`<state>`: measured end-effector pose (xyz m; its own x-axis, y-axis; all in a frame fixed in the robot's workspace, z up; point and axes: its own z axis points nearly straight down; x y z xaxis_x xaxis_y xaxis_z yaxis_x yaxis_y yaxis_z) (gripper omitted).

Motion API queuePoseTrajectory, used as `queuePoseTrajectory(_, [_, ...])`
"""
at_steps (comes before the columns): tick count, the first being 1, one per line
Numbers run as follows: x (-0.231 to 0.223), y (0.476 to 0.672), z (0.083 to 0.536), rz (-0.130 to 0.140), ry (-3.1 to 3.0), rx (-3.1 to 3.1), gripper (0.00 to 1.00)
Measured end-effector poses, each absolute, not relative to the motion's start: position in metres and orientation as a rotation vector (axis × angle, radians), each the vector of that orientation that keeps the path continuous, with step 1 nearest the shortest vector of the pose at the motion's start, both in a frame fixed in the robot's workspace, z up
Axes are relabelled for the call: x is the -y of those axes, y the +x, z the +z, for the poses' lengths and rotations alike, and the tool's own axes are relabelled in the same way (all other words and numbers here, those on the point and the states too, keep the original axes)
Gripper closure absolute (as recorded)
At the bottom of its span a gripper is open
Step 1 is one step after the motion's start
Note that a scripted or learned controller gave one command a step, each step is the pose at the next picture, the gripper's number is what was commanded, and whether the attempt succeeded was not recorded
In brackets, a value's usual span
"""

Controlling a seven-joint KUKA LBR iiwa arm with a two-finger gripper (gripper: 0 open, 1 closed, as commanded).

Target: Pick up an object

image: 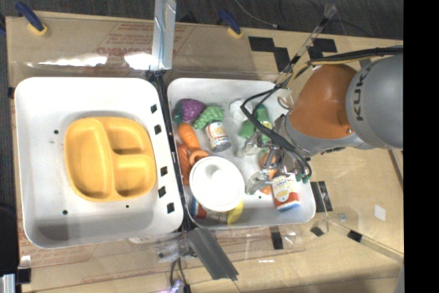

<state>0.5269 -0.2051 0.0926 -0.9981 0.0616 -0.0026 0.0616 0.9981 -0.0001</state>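
Observation:
The right bin holds a jumble of toy items. A purple grape bunch and a green leafy piece lie at its far left. Beside them are a small tin can and an orange carrot. A round white bowl sits at the near side. A small bottle with a red and white label lies at the near right. My gripper hangs low over the bin's right half, between a green item and the bottle. Cables and the wrist hide its tips.
The left bin holds a yellow divided tray. A metal divider strip stands at the far edge between the bins. The orange-banded wrist overhangs the right bin's right wall. Something yellow peeks from under the bowl.

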Motion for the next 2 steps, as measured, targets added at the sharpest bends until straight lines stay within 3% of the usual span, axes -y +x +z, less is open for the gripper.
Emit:
queuePoseTrajectory(1, [0.203, 0.530, 0.105, -0.003, 0.082, -3.132, 1.00])
queuePoseTrajectory(2, [0.160, 0.583, 0.092, 0.002, 0.206, -3.135, 1.00])
